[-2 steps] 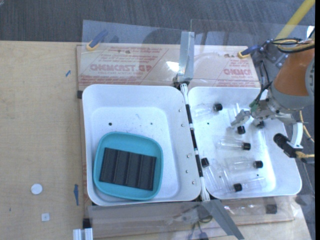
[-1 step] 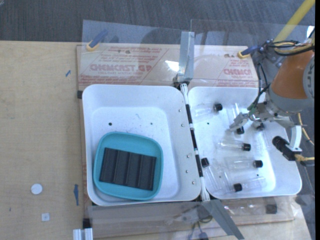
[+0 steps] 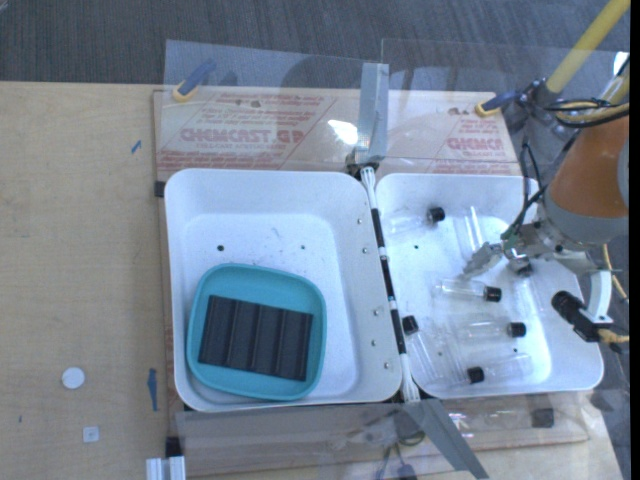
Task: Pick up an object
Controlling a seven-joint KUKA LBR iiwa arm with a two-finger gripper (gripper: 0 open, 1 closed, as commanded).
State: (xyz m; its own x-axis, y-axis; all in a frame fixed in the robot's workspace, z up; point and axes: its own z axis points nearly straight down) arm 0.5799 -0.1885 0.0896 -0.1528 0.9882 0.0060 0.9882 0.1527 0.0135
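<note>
Wooden tabletop, two white bins. Jaws over right bin, spread, pinching nothing. Clear black-capped vials lie scattered at 6 o'clock below. Left bin, 9 o'clock: teal tray.

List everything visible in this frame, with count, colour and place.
Bins: two, white, side by side; left bin, right bin.
Tray: one, teal, holding a dark ribbed insert, in the left bin.
Tubes: several, clear with black caps, scattered in the right bin; exact count unclear.
Clear panels: two, red lettering, behind the bins.
Bench: light wood.
Arm: grey and orange, at right.
Gripper: over the right bin.
</note>
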